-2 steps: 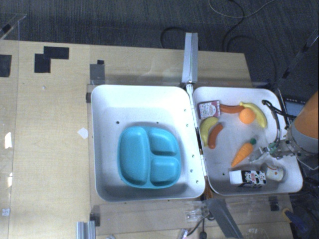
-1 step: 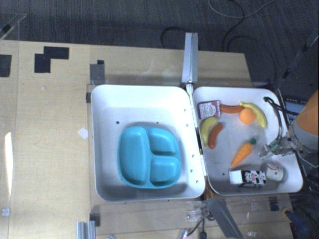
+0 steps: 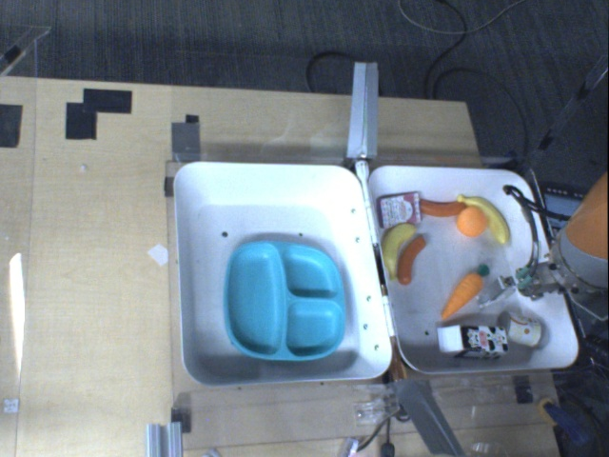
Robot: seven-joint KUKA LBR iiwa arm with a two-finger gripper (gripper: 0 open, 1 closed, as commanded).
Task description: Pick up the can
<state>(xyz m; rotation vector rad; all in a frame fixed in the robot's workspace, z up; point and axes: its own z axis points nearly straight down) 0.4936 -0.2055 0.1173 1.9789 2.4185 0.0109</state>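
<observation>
- Two white bins: the left bin [image 3: 190,255] and the right bin [image 3: 557,350].
- One blue divided tray [image 3: 284,298].
- One can [image 3: 473,339].
- One carrot [image 3: 461,294].
- Two bananas [image 3: 490,215] [image 3: 394,246].
- One orange [image 3: 470,222].
- Two sausages [image 3: 410,258] [image 3: 438,208].
- One small packet [image 3: 399,208].

Tray [image 3: 284,299] in left bin [image 3: 200,255]

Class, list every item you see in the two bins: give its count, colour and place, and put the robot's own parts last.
Divided tray: 1, turquoise, left bin.
Purple packet: 1, right bin, top left.
Bananas: 2, yellow, top and left.
Orange: 1, orange, top.
Sausages: 2, red-brown, top and left.
Carrot: 1, orange, centre.
Can: 1, white with dark label, lying near front edge.
Gripper: 1, grey, right side of right bin.
Arm: 1, orange band, right edge.
</observation>
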